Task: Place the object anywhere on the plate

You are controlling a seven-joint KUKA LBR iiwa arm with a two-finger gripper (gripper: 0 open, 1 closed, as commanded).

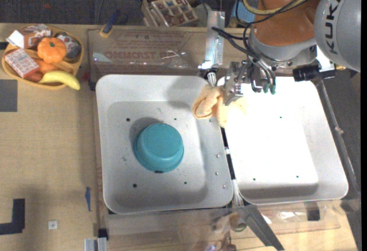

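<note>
A teal round plate [159, 146] lies in the middle of the left white bin [112, 129]. A pale yellow, soft-looking object [207, 105] hangs over the wall between the two bins, up and to the right of the plate. It is slightly blurred. My gripper [227, 90] reaches in from the upper right and is shut on the object's upper right end, holding it above the bin floor. The orange band and grey wrist [287, 9] sit above the right bin's back edge.
The right white bin [287, 146] lies under the arm. A clear plastic box [143, 52] stands behind the left bin. A basket of toy food [40, 58] with a banana and a pumpkin sits at the far left of the bench.
</note>
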